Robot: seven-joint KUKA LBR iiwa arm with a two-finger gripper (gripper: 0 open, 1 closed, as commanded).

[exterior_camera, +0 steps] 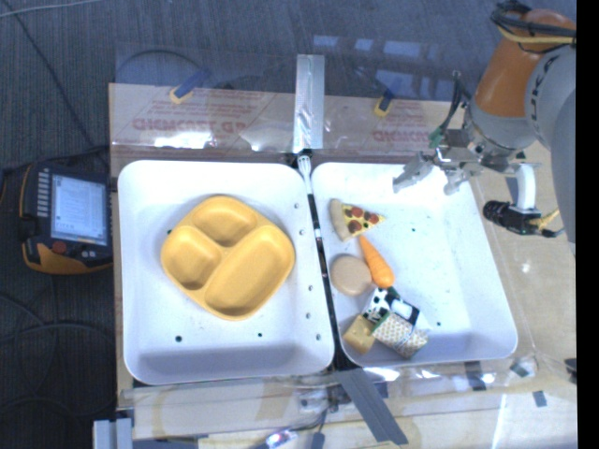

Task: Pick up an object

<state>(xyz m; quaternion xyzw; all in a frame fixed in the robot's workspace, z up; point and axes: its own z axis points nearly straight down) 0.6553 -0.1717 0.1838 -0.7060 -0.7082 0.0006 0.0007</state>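
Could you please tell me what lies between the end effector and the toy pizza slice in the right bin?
In the camera view, bare white bin floor separates the end effector from the toy pizza slice.

So the worktop [524, 279] is a light wood-colored board carrying 2 shallow white bins side by side, touching along the middle. The left bin [140, 335] and right bin [468, 288] cover most of it. Behind them, a clear plastic sheet [225, 120] with reddish lettering lies flat on the worktop, with a silvery tape strip [308, 101] running down its center.
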